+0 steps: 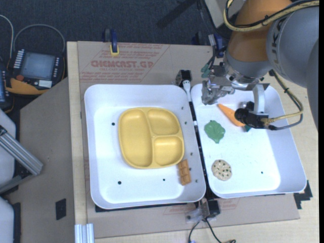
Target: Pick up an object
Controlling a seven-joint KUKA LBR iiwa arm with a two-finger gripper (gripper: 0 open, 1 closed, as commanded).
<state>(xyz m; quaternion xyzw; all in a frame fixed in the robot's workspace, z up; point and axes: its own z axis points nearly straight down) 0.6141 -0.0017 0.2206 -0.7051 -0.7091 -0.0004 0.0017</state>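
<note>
Camera view shows my claw, whose grip state I cannot tell, poised beside the orange toy carrot in the right white bin, so descending off-centre could nudge it away.

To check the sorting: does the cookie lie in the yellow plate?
No, the cookie lies in the right bin, apart from the yellow plate.

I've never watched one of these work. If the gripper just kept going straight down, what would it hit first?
Probably the bare floor of the right bin near its top edge. The gripper points down just left of the carrot, apparently missing it, though depth is hard to judge from this angle.
</note>
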